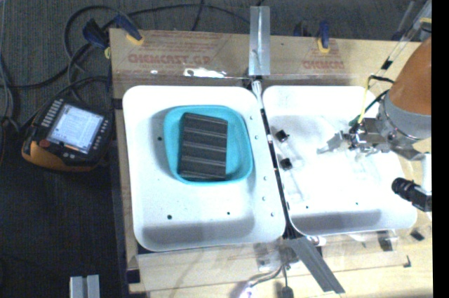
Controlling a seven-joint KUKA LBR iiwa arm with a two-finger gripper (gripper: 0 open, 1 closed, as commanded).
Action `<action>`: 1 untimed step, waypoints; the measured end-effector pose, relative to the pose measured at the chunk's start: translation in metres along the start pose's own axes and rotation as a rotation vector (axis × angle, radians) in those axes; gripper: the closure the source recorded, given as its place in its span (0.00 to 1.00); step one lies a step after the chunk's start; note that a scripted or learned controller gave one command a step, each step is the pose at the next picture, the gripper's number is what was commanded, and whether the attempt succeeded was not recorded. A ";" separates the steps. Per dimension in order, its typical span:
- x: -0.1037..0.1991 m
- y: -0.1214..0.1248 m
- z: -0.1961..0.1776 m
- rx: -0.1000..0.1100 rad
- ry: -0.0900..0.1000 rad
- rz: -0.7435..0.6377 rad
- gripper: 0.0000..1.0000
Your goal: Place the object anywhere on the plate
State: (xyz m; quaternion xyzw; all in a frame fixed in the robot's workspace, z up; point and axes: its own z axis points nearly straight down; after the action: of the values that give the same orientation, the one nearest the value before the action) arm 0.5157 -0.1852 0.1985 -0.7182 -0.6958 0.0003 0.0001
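Observation:
A dark grey ridged block (203, 146) lies flat on the teal plate (243, 158), which sits in the left white bin (144, 209). The block rests wholly within the plate's rim, apart from the arm. My gripper (335, 143) hangs over the middle of the right bin (351, 209), well to the right of the plate, with nothing visible in it. The grey wrist and its orange band (424, 76) reach in from the right edge.
Two small black fittings (281, 136) (285, 163) sit on the ridge between the bins. A metal post (259, 44) stands behind that ridge. A teach pendant (70, 130) and cables lie on the floor to the left. Clamps (128, 29) (323, 37) hold the rear board.

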 end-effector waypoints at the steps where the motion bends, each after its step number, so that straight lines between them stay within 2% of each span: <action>1: 0.000 0.000 0.000 0.000 0.000 0.000 0.00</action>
State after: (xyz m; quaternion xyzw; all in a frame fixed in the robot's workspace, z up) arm 0.5157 -0.1852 0.1985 -0.7182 -0.6958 0.0003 0.0001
